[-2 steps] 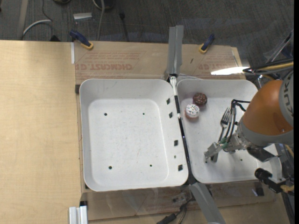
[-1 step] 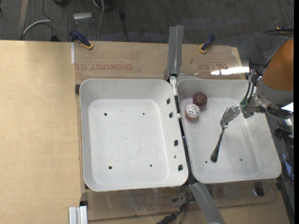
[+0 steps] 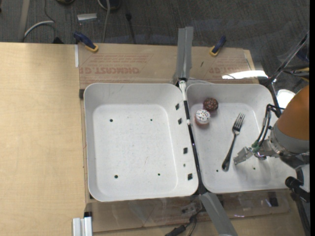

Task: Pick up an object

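The arm [image 3: 295,119] is cut off by the right edge; the right bin's [image 3: 216,183] far corner hides beneath it.

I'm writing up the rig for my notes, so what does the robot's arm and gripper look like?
At the view's right edge, the arm shows a broad orange band above a grey wrist section. Thin dark cables loop along its left side, with a small green detail near the wrist. The gripper is small, pale grey metal, and darker black hardware sits below the wrist.

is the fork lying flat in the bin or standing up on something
Lying flat. The fork rests on the floor of the right bin, tines toward the far wall, handle toward the near one, apart from both balls.
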{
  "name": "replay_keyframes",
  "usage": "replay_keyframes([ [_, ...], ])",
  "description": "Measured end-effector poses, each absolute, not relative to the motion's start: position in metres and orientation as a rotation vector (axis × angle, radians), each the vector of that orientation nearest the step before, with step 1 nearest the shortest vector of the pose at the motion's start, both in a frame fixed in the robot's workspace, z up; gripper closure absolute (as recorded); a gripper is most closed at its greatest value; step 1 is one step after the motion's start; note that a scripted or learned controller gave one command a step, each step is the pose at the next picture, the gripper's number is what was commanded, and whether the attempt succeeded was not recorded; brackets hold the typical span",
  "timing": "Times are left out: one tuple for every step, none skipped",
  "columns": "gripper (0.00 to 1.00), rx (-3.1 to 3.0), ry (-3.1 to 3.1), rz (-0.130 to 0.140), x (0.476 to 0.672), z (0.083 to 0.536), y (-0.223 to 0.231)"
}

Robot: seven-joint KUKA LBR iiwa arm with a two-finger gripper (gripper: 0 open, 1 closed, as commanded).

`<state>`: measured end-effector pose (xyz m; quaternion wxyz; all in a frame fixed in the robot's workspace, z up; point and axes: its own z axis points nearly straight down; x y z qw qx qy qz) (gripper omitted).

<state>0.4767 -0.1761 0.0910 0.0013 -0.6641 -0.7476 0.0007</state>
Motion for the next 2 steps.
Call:
replay_keyframes([
  [0.0, -2.252, -2.191, 0.001, 0.589, 0.136, -0.11],
  [0.0, -2.243, -2.199, 0.003, 0.531, 0.158, -0.144],
])
